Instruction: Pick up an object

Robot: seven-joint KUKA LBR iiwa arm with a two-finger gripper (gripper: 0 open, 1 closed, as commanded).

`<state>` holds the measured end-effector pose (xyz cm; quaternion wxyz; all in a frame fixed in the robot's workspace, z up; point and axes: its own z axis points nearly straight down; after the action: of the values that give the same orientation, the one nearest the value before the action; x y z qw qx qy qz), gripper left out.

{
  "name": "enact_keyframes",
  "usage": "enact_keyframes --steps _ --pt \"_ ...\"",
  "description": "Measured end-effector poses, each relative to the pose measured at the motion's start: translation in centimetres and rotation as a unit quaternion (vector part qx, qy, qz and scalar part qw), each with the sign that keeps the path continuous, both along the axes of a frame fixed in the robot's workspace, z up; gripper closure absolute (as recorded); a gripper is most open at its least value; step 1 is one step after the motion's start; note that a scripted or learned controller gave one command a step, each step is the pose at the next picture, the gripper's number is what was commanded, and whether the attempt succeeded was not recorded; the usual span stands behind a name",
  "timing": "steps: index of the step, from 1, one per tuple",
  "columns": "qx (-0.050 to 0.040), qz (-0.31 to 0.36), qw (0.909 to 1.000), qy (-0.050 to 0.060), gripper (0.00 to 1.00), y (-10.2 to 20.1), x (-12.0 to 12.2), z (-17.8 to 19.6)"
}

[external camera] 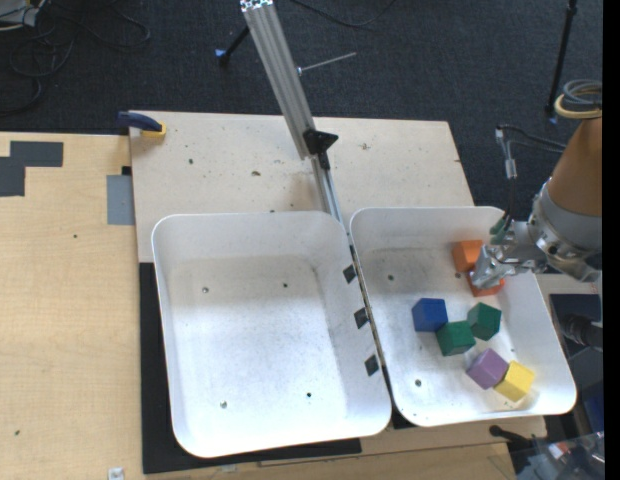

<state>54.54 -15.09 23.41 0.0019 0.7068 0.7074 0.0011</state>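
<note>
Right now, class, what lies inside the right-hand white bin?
The right bin holds blue, two green, purple, yellow and orange blocks. A red piece sits under the end effector, mostly covered.

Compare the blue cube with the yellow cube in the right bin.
The blue cube lies near the middle of the right white bin; the yellow cube lies by its near right corner. The blue cube stands alone, whereas the yellow cube touches a purple cube. The blue one looks slightly larger. Both are small blocks.

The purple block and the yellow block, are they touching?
Touching: the camera view shows the purple block pressed against the yellow block, no white floor between.
</note>
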Motion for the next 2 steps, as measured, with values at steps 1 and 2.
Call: enact_keyframes --steps 1,2 --pt "0.0004 0.0 1.0 0.002 1.0 -0.1 0.0 2.7" --pt "0.002 0.001 1.0 0.004 1.0 4.9 -0.4 1.1"
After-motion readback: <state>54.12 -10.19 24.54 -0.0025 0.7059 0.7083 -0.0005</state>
